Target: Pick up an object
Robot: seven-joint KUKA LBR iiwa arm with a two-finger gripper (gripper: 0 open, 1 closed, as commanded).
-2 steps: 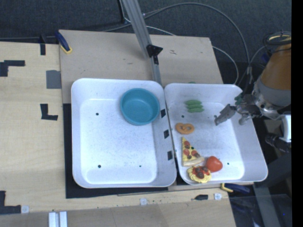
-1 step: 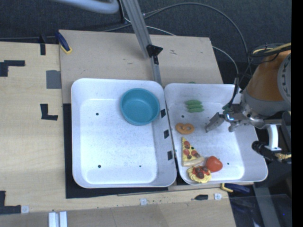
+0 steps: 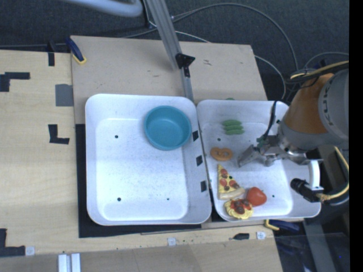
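The right bin (image 3: 283, 205) holds a green pea pod (image 3: 232, 127), a brown pretzel (image 3: 221, 153), a pizza slice (image 3: 227, 183), a red tomato (image 3: 256, 196) and a small yellow pastry with red topping (image 3: 239, 208). My gripper (image 3: 248, 157) hangs over the middle of this bin, its grey fingers pointing left, just right of the pretzel and above the pizza slice. Nothing shows between the fingers. A blue bowl (image 3: 167, 127) sits in the upper right of the left bin (image 3: 108, 208).
A metal pole (image 3: 170, 33) slants down to the seam between the bins. The arm's orange band (image 3: 303, 109) and wrist body cover the right bin's right side. Cables loop over the dark floor behind the bench.
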